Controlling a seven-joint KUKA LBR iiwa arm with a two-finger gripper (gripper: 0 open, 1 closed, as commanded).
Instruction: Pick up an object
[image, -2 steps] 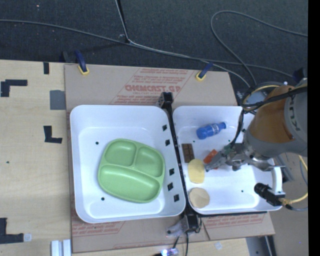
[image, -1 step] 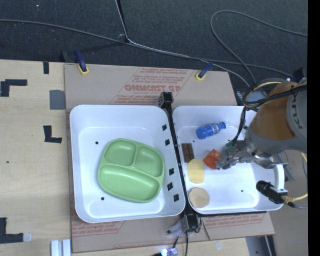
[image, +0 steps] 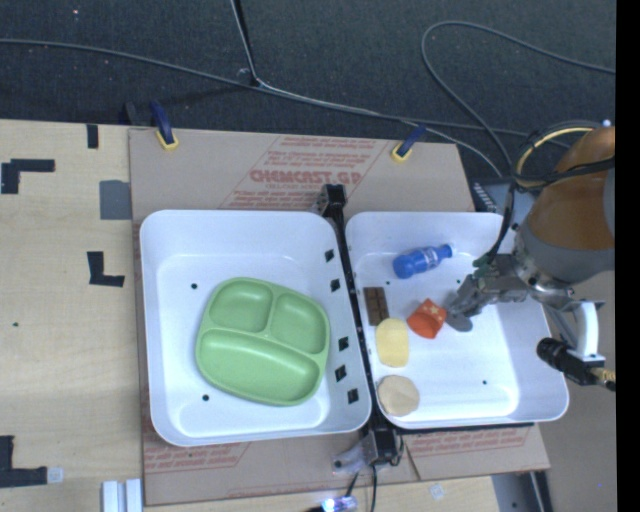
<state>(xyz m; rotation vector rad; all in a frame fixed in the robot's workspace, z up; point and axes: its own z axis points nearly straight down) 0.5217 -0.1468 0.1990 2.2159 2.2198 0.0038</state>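
My arm (image: 565, 215) comes in from the right, grey body w/ the orange band up near the top-right corner, bent down and leaning left. My wrist narrows to dark metal parts, and my gripper (image: 462, 312) sits at the low left end of it, pointing down and left. A black fitting sticks out lower right of the arm, approx. level w/ the wrist.

White bins (image: 160, 300) — green tray (image: 264, 340), blue bottle (image: 420, 260), orange block (image: 428, 319), yellow obj (image: 392, 342), tan disc (image: 398, 394).
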